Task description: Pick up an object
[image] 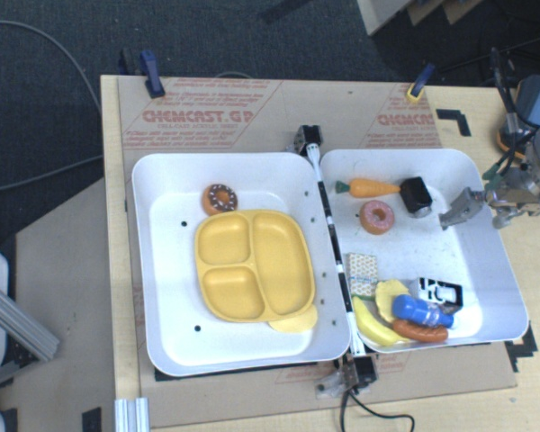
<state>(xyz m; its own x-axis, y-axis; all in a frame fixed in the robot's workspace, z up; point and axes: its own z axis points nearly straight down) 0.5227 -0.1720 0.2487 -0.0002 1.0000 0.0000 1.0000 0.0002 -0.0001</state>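
My gripper (480,215) hangs over the right rim of the right bin (486,268), open, with nothing between its fingers (457,210). Just left of it in that bin lie a black block (416,195), an orange carrot (375,187) and a pink donut (376,216). At the bin's front sit a banana (374,325), a blue bottle (421,311), a red sausage (420,333) and a black-and-white piece (442,292). A patterned card (363,266) lies near the divider.
The left bin (162,241) holds a yellow divided plate (252,265) and a chocolate donut (220,198) behind it. Clamps (150,72) sit at the board's back edge. Bare bin floor (441,250) lies in the middle of the right bin.
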